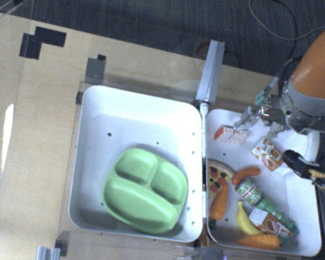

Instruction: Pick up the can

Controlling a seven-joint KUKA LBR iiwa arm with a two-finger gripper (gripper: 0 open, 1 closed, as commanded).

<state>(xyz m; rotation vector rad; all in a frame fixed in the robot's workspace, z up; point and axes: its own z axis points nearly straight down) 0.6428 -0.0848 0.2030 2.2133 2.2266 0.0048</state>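
The can (249,192), a small green cylinder with a pale end, lies on its side in the middle of the right bin (314,229), among toy food. My gripper (258,123) hangs over that bin's far edge, well behind the can and apart from it. Its two metal fingers (244,119) stand spread and open, with nothing between them. Just below the left finger lies a small white and red carton (231,134).
Around the can lie a sausage (246,174), a pizza slice (216,178), a carrot (220,200), a banana (245,219), a green bottle (273,210) and an orange packet (268,153). A green compartment tray (147,189) sits in the left bin (91,145).
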